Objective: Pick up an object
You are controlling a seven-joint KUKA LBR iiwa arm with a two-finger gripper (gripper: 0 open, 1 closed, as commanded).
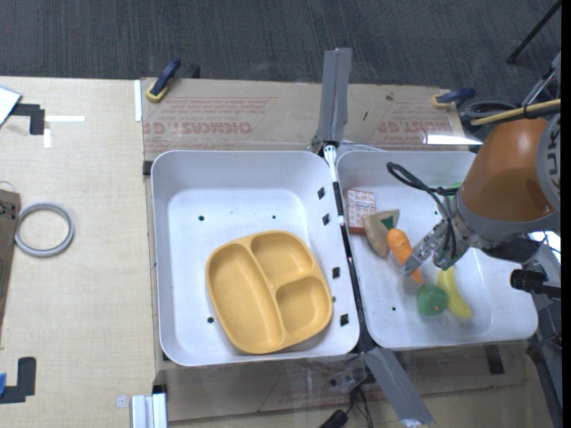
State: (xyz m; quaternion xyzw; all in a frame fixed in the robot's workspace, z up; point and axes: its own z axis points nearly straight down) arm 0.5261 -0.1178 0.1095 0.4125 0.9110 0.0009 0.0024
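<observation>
Two shallow white bins are seen from above. In the right bin [500, 324], the gripper [432, 255] is lowered beside a glossy orange carrot [401, 244]; its opening cannot be told. A smooth yellow divided plate [268, 291] is held in the left bin [178, 239].

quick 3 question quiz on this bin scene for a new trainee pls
1. True or false: the yellow divided plate lies in the right bin.
2. Which thing lies nearest the tool? A) roll of tape B) orange carrot C) blue clamp
3. Fill in: the green ball rests beside a yellow ____.

Key: 1 false, it lies in the left bin; 2 B; 3 banana.
</observation>
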